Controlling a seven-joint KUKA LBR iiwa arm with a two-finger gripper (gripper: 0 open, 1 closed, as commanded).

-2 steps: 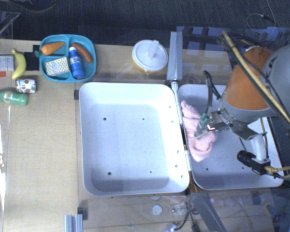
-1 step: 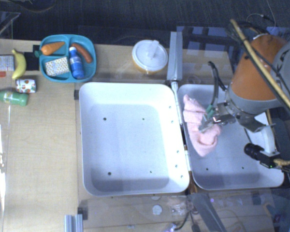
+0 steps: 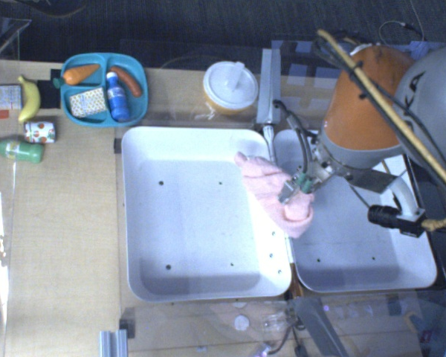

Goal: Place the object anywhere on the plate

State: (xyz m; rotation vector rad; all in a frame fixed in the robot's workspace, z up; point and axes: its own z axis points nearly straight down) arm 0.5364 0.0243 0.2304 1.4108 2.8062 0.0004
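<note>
A: Where is the pink cloth [image 3: 271, 192], and how does it run?

B: It drapes over the shared rim between the 2 white bins, long axis from 10 o'clock down to 4 o'clock — the upper end lies in the left bin [image 3: 186, 222], the lower lobe hangs into the right bin [image 3: 372, 266].

A: What is around it?

B: At 12 o'clock a yellow cup with a white lid [image 3: 231, 85] stands on the surface [image 3: 52, 236]. Far off at 10 o'clock sits a blue divided tray [image 3: 104, 88] of toy food, with a banana [image 3: 29, 97], a small can [image 3: 39, 132] and a green bottle [image 3: 15, 150] beside it.

A: And the arm?

B: It comes in from 2 o'clock, orange band [image 3: 368, 99] above the wrist. The hand [image 3: 297, 187] points toward 8 o'clock, right at the cloth — I cannot tell whether it is open or closed.
</note>
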